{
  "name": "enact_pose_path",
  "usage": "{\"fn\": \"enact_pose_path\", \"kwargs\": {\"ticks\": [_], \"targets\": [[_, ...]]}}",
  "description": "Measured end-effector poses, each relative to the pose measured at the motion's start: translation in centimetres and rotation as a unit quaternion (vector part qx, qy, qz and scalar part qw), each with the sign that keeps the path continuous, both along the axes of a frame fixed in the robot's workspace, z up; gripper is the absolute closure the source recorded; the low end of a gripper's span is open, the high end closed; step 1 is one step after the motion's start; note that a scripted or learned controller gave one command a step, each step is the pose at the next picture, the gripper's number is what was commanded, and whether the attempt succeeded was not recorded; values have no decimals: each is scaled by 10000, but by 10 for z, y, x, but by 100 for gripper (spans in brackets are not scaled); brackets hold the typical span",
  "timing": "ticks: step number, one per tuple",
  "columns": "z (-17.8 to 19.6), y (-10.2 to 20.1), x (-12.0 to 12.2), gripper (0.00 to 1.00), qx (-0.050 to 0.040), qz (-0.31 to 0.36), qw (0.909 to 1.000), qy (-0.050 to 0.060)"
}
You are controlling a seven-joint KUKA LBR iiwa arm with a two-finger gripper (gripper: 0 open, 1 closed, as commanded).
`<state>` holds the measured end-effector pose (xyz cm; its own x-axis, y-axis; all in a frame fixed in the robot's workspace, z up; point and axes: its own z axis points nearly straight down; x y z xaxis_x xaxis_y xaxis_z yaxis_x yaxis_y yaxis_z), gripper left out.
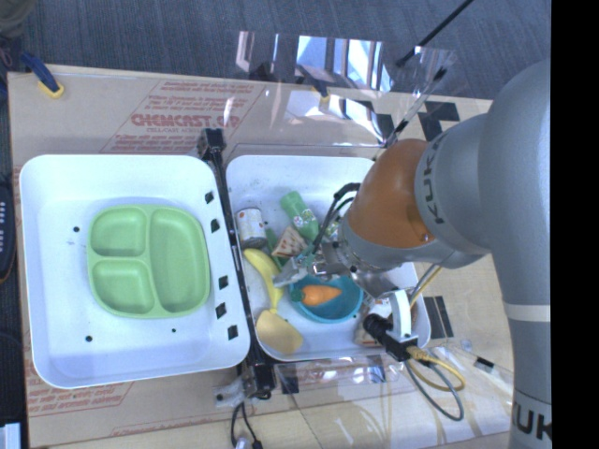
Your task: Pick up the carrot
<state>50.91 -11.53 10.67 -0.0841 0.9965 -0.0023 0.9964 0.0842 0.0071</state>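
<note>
The orange carrot point(321, 296) lies in a small blue bowl point(339, 309) at the lower middle of the right bin point(245, 171). My gripper point(309, 267) hangs just above the bowl's upper left rim, very close to the carrot's top side. Nothing visibly sits in its grasp. The grey arm with its orange band point(398, 204) covers the right half of this bin and whatever lies under it.
A banana point(262, 267) and a pale yellow piece point(279, 331) lie left of the bowl. A green bottle point(298, 210), a small can point(249, 223) and a tan wedge point(288, 243) crowd the bin's upper left. The left bin point(37, 251) holds a green divided plate point(150, 258).
</note>
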Motion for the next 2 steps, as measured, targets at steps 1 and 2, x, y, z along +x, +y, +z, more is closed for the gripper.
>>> {"fn": "enact_pose_path", "kwargs": {"ticks": [1, 2], "targets": [[-10, -45, -25, 0, 199, -158, 9997, 68], [-3, -23, -21, 100, 386, 17, 9991, 159]]}}
